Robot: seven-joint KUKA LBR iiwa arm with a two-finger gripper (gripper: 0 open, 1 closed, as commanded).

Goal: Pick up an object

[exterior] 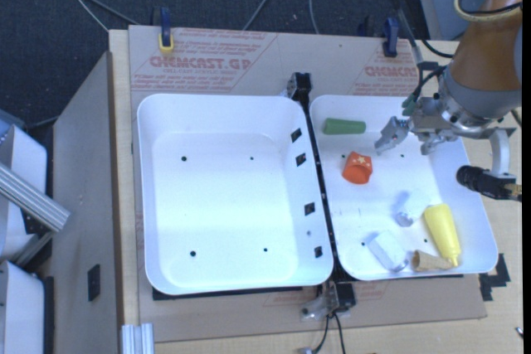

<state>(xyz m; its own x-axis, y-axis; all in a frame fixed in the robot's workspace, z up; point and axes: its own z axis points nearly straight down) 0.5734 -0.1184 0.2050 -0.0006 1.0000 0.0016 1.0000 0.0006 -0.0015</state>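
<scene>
A: Right bin (465, 178) as landmark. Which piece is nearest the pincer (406, 137)?

B: The orange block (358, 167), in the bin's upper left part, just below the green cylinder (344, 127). The pincer hangs above and right of it, near but apart, nothing between its fingers; spread, I cannot tell.

A: Handling?

B: Judging by looks: small, light, stiff plastic, blunt edges. Take it across its two flatter sides. The yellow bottle-shaped piece (442, 231), low right in the bin, looks smooth and rounded, likelier to slip.

A: Any writing?

B: On the brown board (249, 54) behind the bin: "CHEMCAST G.P", red, printed twice, the right-hand copy partly cut off. Nothing legible on the objects.
</scene>
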